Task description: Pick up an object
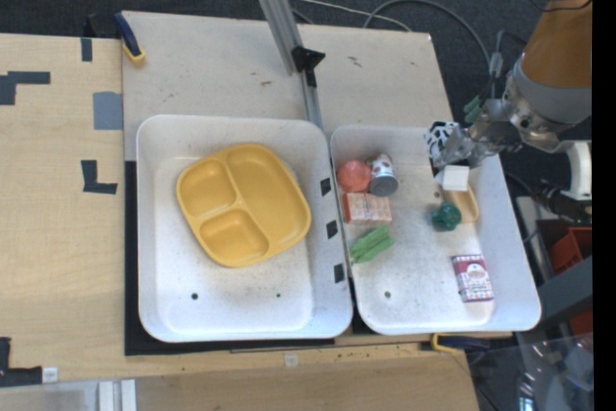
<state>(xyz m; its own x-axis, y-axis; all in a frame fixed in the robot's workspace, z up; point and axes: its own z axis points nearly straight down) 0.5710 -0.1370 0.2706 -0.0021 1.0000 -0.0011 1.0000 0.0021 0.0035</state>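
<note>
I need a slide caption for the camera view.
Grey arm's hand over right white bin; yellow divided plate in left white bin.

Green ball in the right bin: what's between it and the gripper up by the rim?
In the camera view, a white block lies between the green ball and the gripper, resting on a tan piece.

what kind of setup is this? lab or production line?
Likely a research lab grasping rig: a robot arm over two white bins, a yellow divided plate in one, small toy-like items such as a green ball in the other, loose cables.
</note>
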